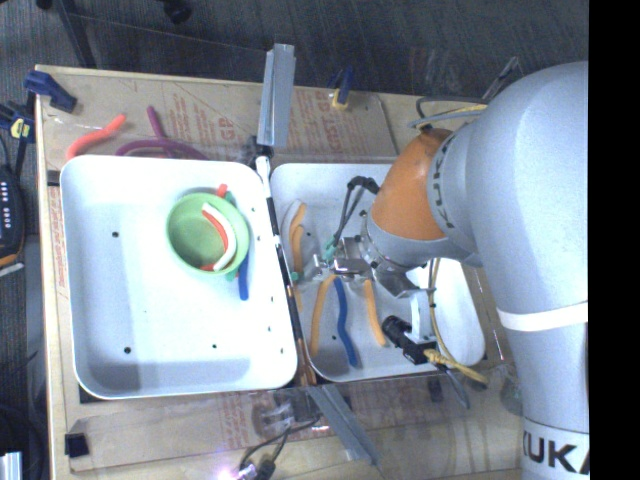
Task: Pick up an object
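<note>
Now I'm low in the right bin, at the reach-and-grasp step.

My hand [335, 260] sits down among the tools in the right bin [455, 313], just above the blue-handled pliers [345, 323] and between the orange-handled pliers [320, 313]; I cannot tell how far it is open or whether it has hold of anything. In the left bin [120, 298] a green bowl [207, 233] lies well apart. Next, I judge, I need a firm close on one handle, then a straight lift.

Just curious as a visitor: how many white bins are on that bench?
2. The left bin holds a green bowl; the right bin lies beside it, partly hidden under the arm.
</note>
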